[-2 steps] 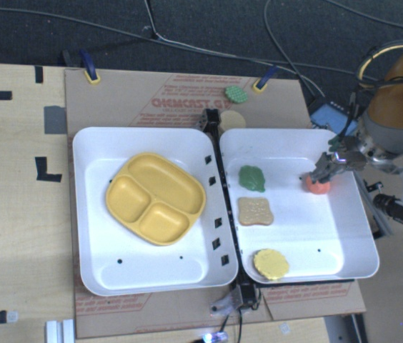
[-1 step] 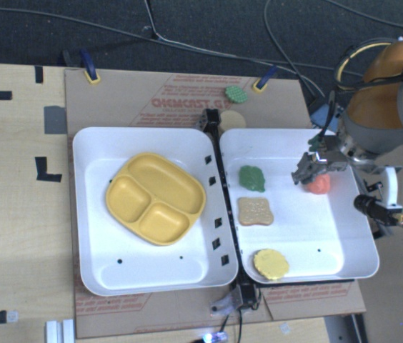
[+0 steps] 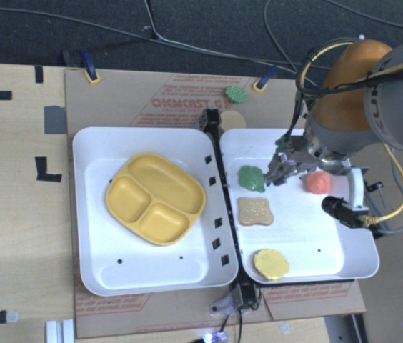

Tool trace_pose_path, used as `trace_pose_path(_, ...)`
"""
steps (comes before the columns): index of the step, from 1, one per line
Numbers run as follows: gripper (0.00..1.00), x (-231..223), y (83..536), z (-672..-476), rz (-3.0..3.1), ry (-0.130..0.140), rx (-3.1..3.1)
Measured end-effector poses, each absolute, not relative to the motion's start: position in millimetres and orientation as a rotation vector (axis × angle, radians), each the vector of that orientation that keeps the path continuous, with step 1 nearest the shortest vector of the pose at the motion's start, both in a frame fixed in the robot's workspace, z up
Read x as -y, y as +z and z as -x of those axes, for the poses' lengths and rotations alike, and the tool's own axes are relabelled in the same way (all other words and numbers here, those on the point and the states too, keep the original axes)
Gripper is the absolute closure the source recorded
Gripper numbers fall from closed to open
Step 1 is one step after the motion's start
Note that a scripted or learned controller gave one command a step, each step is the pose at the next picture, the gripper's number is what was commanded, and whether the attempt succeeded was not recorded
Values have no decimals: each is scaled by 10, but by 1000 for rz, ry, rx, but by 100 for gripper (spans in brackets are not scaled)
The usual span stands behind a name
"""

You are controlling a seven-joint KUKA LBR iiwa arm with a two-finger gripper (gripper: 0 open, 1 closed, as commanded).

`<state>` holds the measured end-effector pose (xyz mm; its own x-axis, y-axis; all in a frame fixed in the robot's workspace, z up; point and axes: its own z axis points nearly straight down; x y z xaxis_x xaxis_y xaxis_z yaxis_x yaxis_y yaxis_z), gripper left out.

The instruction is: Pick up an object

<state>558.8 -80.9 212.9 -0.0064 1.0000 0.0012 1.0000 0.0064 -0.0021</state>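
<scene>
Here's the arm [image 3: 362, 84] reaching in from the right, grey with its orange band up top, and the tool [image 3: 279, 171] sits low over the right bin [image 3: 330, 252], just beside the green object [image 3: 252, 178] near that bin's left wall. Whether the tool is spread or pressed together, I cannot tell from this angle; nothing is visibly caught in it. Right of the tool lies a pinkish-red round object [image 3: 318, 183], partly tucked under the wrist. Below the green object rests a tan toast-like slice [image 3: 255, 211], and nearer the front edge a yellow round piece [image 3: 270, 264]. Over in the left bin [image 3: 98, 263], a yellow divided tray [image 3: 156, 198] lies at a tilt. Beyond the bins, a small green dotted item [image 3: 236, 93] sits on the cardboard-covered bench [image 3: 133, 98].
</scene>
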Motion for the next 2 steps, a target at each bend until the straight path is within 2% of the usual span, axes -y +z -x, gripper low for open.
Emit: trace_pose_path(2,100,-358,2301,-5518,2213,0,2228)
